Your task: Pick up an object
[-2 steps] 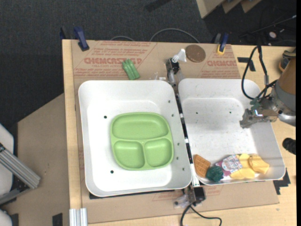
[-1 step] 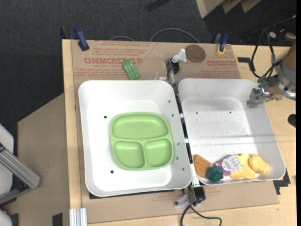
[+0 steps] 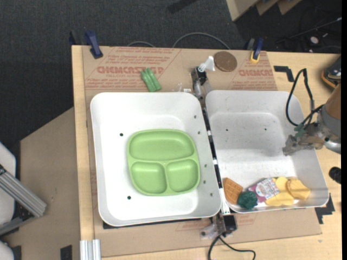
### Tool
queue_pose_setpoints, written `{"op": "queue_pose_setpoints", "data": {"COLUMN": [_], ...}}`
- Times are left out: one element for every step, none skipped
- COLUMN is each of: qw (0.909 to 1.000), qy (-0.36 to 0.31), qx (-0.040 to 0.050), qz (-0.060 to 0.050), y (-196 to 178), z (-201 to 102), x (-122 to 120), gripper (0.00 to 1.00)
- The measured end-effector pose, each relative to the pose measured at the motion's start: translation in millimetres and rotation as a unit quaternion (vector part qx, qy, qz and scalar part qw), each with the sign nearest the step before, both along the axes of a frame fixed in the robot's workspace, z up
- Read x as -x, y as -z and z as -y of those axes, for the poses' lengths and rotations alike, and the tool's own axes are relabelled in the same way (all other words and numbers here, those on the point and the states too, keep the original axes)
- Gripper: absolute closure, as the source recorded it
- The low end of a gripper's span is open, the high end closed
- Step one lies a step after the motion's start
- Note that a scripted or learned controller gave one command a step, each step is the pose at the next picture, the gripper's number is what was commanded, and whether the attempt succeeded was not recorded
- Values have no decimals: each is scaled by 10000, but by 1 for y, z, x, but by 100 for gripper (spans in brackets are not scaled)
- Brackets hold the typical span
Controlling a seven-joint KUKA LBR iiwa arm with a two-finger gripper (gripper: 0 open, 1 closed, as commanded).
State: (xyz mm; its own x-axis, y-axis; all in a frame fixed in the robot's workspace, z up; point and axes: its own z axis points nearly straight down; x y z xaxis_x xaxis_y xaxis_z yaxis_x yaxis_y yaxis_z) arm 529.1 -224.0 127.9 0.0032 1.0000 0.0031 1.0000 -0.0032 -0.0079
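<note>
- Toys [image 3: 271, 192] lie heaped at the right bin's [image 3: 238, 104] front edge
- Likely light, stiff plastic; take the yellow piece [image 3: 297, 189] across its sides
- Gripper [image 3: 293, 143] hovers at the bin's right wall; grip state unclear

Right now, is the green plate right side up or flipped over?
Right side up: the plate lies flat in the left bin, its three hollow compartments facing upward.
</note>
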Motion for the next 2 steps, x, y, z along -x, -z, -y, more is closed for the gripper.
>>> {"op": "queue_pose_setpoints", "data": {"qw": [9999, 10000], "qy": [-40, -19], "qx": [30, 22], "qz": [92, 57], "y": [-86, -92], "z": [-28, -29], "x": [-38, -30], "gripper": [100, 100]}}
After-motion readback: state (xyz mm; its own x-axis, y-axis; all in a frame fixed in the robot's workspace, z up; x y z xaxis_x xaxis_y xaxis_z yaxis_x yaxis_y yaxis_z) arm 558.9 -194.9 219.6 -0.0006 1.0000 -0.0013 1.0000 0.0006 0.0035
